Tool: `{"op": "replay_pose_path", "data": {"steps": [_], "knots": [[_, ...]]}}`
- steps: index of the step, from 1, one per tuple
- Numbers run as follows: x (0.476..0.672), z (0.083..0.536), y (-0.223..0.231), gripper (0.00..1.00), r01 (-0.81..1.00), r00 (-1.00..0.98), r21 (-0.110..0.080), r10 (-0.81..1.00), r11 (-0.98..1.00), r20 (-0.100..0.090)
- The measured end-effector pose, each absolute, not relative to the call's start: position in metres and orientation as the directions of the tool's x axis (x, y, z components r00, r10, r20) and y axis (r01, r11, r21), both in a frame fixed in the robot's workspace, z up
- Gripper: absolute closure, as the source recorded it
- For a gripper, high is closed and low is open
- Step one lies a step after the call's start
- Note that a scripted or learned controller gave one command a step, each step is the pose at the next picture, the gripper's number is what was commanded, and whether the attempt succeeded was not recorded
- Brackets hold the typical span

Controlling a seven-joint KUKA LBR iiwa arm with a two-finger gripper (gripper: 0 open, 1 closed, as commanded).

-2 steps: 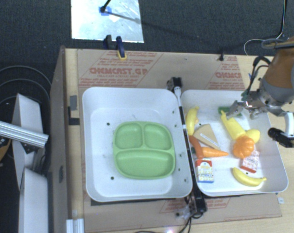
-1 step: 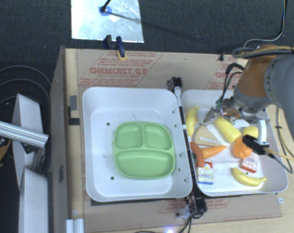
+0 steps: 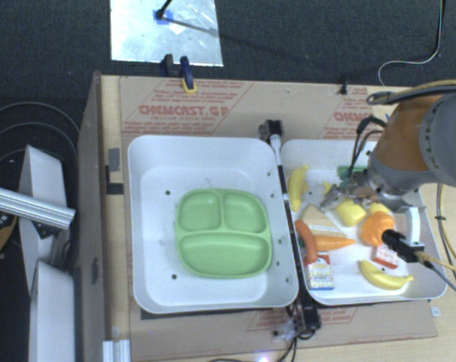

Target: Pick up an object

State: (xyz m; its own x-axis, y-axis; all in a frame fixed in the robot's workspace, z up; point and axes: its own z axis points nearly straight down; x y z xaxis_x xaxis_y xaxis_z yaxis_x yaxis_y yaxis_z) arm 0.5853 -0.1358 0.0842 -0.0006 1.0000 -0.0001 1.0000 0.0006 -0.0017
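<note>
The gripper hangs low in the right bin, fingers apparently apart, empty, reaching. Next: close on the lemon at its 4 o'clock.

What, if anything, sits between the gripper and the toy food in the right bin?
Nothing visible does. The gripper is already low inside the right bin, among the items, right beside the yellow block and wedge piece. The arm hides part of the bin.

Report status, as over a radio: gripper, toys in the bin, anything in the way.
Gripper low in right bin, nothing seen gripped. Toys crowded: yellow block, carrot, two bananas. Green plate alone in left bin.
</note>
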Motion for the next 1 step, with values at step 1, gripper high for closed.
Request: {"op": "replay_pose_path", "data": {"steps": [1], "knots": [[0.5880, 0.0953, -0.1356, 1.00, 1.000, -0.003, 0.004, 1.000, 0.003, -0.001]]}}
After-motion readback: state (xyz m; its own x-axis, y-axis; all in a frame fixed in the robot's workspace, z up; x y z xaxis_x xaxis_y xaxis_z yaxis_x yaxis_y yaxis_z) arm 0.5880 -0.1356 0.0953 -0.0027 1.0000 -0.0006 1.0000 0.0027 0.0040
